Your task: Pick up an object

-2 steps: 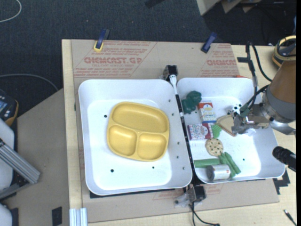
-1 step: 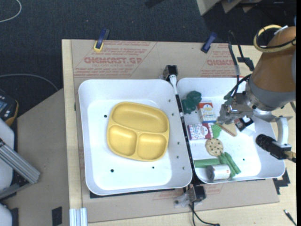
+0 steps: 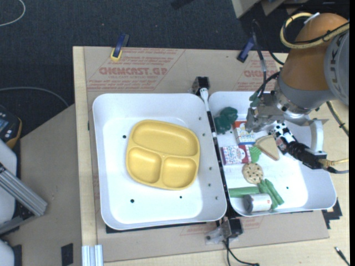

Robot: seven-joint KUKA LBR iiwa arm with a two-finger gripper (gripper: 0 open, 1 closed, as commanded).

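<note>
Your gripper [image 3: 256, 121] hangs over the far part of the right bin [image 3: 319, 195], close to the wall it shares with the left bin [image 3: 105, 148]. You cannot tell from this angle whether it is spread or pressed together, because the wrist body covers its tip, and nothing can be seen pinched in it.

The likeliest target, judging by position alone, is the red-and-white packet [image 3: 242, 134] lying directly beneath the gripper. You see only a sliver of it at the gripper's near side, so its long axis cannot be read. Toward the near edge of the bin from it lies a white carton [image 3: 233, 154] with red and blue print, flat, its long side running roughly across the bin. Just beside the gripper toward the shared wall sits a dark green lump [image 3: 226, 118], soft-looking and irregular. A tan wedge [image 3: 268, 147] lies on the other side, toward the bin's middle.

Further toward the near edge lie a round cookie [image 3: 253, 173], then green sticks [image 3: 266, 192] and a grey can [image 3: 258, 203].

The left bin carries a yellow divided tray [image 3: 162, 154], well apart from the gripper.
</note>
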